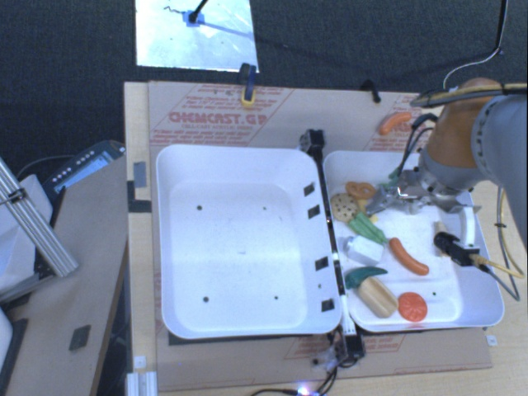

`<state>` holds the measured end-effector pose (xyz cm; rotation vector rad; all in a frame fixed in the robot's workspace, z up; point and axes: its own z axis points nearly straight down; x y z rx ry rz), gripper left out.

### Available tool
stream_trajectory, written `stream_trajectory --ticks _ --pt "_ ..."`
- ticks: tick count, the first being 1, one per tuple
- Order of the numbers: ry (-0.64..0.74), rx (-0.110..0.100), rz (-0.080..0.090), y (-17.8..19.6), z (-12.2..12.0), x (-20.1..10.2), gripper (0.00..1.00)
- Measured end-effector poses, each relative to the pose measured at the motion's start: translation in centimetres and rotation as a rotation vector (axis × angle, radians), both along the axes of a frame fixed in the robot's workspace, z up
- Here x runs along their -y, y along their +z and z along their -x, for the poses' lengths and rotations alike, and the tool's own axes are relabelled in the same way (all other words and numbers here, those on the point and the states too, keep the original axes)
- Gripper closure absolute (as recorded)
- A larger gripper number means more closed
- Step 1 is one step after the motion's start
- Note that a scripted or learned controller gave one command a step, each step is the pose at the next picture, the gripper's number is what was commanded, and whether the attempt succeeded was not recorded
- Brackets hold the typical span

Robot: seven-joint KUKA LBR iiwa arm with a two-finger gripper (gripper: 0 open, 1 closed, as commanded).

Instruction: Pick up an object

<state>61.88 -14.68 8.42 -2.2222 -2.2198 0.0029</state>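
white right bin (483,304) holds all our candidates: cookie (360,190), green veg (368,228), orange sausage (409,256), tomato (412,306), bread roll (376,296). gripper (381,201) sits low over the bin's upper part, just beside the cookie. we can't tell if anything is gripped. left bin (177,172) sits alongside.

Robotics lab test cell. Bench (140,221) topped with printed board (219,115), two white bins (239,242) clipped side by side left of and below the gripper (381,200), toy food (408,256) just below it, cables (495,52) above, aluminium framing (37,233) far left.
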Motion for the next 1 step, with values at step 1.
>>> stream_trajectory --ticks 1 --pt "0.001 0.0 -0.001 0.0 4.48 -0.2 0.0"
